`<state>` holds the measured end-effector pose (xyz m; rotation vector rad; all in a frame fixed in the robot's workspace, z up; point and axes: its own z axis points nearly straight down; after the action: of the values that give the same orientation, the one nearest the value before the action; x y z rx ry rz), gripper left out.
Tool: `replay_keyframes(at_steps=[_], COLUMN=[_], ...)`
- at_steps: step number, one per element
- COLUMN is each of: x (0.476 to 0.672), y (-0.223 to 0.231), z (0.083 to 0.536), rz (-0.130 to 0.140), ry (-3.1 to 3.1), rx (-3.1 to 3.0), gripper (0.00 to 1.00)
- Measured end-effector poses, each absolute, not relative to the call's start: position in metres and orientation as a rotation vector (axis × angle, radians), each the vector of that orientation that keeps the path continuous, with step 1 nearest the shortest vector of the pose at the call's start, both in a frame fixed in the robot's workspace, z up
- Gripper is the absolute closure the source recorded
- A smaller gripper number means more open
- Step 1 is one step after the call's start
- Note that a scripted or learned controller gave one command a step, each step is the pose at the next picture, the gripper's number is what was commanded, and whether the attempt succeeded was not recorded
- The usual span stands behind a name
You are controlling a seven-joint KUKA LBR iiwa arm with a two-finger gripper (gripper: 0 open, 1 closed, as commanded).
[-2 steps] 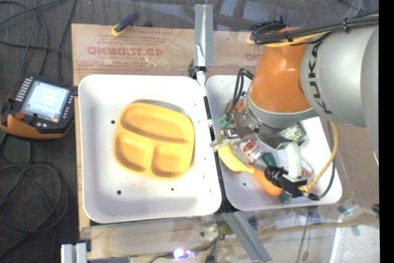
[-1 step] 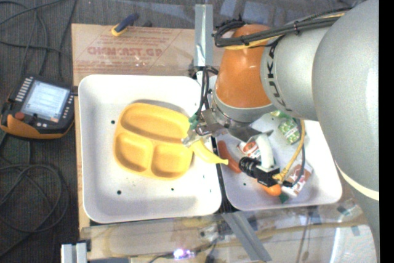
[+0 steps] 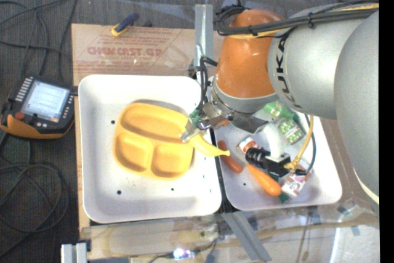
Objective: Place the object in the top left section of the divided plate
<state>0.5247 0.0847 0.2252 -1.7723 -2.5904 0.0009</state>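
A yellow divided plate (image 3: 148,138) lies in the left bin (image 3: 98,194), with one long section at the back and two smaller ones in front. My gripper (image 3: 189,131) hangs over the plate's right rim, by the wall between the bins. It is shut on one end of a yellow banana (image 3: 209,146). The rest of the banana sticks out to the right, over the dividing wall and toward the right bin. The arm's orange band and grey body cover much of the right bin's back.
The right bin (image 3: 326,194) holds an orange carrot (image 3: 265,180), a brown sausage (image 3: 233,163), a white bottle with a red cap (image 3: 249,145), green packets (image 3: 284,123) and a small red-and-white box (image 3: 294,185). A teach pendant (image 3: 40,108) lies left of the bins.
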Motion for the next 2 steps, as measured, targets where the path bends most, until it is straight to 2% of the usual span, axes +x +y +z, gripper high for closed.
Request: replay_keyframes(at_steps=[1,2], x=[0.503,0.497], y=[0.06,0.062], z=[0.25,0.355], rz=[0.004,0.005], ry=[-2.561,-2.428], rx=[-1.816,-1.997], gripper=[1.0,1.0])
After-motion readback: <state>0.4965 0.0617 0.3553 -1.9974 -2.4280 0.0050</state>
